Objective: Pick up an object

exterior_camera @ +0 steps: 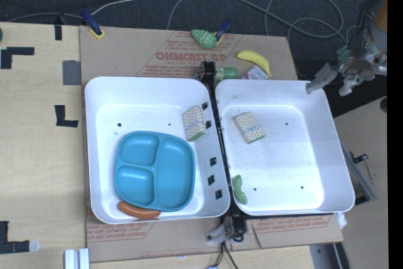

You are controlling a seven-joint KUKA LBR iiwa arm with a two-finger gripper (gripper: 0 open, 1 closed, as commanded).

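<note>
Beyond the right bin's far right corner, off past its rim, hangs the end effector; whether it is released or clenched I cannot tell at this slant, and nothing shows between its tips.

Step in hand, by judgement: approach. No object has been picked, so the next move calls for travel inward over a bin, a descent onto one item, then a closing grasp.

Holdings, largest first:

1. Counter, pale wood, with a cardboard sheet under both bins.
2. Right bin, white and shallow, just beside the end effector. Contents: a small patterned box, well inward and nearer the camera from the end effector, lying flat and apart from the walls; a green piece at the near corner by the divider, well apart.
3. Left bin, white, beyond the right bin from the end effector. Contents: a blue divided plate; a second patterned box close to the divider wall; an orange sausage-like item touching the plate's near edge.
4. Loose on the cardboard, outside the bins: a banana and a green toy.

Likeliest target, by judgement: the patterned box in the right bin, being nearest and unobstructed.
</note>
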